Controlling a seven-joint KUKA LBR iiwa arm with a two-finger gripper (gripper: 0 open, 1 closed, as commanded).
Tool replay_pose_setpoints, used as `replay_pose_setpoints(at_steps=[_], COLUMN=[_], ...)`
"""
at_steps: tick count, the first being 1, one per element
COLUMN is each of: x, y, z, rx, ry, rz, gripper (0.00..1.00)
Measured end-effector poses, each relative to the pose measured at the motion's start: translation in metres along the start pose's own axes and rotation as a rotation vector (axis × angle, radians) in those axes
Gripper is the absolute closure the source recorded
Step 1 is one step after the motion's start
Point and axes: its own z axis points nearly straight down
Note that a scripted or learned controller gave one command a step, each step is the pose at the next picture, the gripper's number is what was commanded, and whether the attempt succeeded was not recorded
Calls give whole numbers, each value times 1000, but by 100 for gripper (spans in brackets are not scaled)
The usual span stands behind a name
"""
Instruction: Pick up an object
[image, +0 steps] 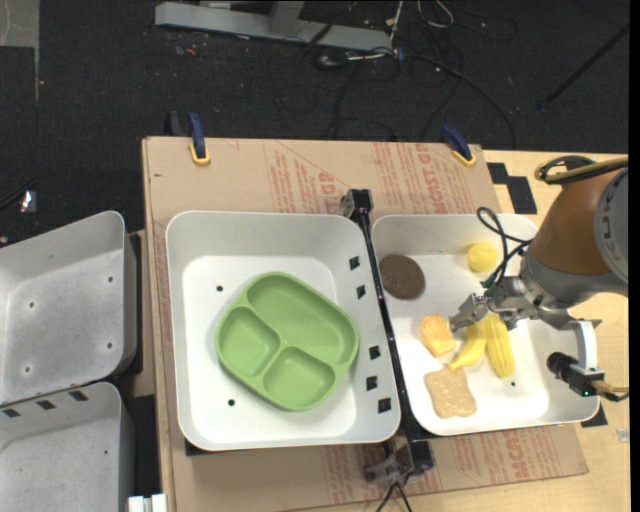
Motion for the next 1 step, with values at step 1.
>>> replay_pose_setpoints(at_steps=[1], x=[0], y=[1], z=[-13], rx=[-5], ry=[-2], rz=[0], gripper=[100])
